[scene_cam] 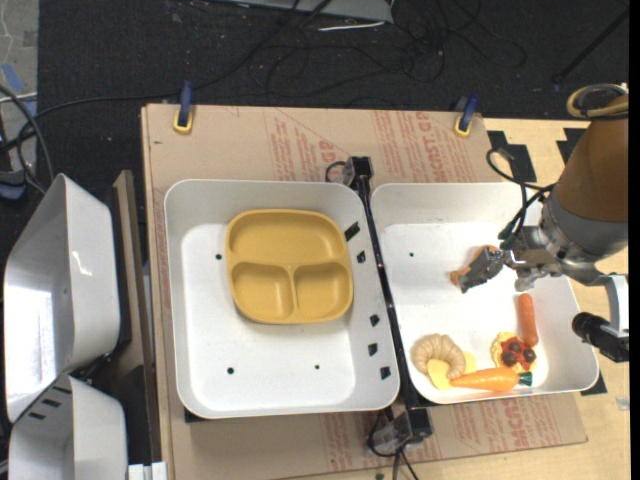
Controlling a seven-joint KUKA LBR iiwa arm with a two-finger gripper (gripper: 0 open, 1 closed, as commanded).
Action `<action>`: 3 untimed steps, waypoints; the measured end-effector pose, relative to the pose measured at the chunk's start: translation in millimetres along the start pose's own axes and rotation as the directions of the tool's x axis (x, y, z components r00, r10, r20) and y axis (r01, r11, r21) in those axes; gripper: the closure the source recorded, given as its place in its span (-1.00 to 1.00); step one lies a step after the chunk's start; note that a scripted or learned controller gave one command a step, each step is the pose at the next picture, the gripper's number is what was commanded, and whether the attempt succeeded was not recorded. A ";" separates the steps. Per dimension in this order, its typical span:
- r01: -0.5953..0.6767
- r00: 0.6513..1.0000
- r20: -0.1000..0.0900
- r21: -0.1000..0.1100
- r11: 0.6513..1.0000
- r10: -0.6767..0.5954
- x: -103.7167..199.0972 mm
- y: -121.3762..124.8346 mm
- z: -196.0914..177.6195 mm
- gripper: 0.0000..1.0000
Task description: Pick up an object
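Brown board bench fills mid-frame w/ dark floor and loose cables across the top, plus two yellow clamps on the board's far edge. You've got two shallow white bins side by side: left bin carries a mustard-yellow plastic divided tray w/ three compartments, sitting in its upper half. Right bin has the toy food bunched at lower right: a beige croissant-shaped piece, an orange toy carrot lying flat just beside it, a yellow piece w/ red and dark bits, and an orange-red sausage-shaped stick right above that. Grey arm w/ orange band comes in from the right edge; its gripper sits low over the right bin's centre, apart from the food, up-left of the sausage. Can't tell how far open it is, or whether anything's in it; too dark and small.
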State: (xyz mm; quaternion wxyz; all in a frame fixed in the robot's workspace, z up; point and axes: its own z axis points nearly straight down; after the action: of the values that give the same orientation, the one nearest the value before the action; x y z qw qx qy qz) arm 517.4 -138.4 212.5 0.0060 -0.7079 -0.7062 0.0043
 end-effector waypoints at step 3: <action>0.000 1.000 0.001 -0.011 1.000 0.000 -3.3 -10.7 108.7 -1.00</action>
State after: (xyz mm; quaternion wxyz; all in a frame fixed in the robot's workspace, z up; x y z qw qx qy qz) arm 505.1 -141.4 103.9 0.0017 -0.7078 -0.7064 0.0008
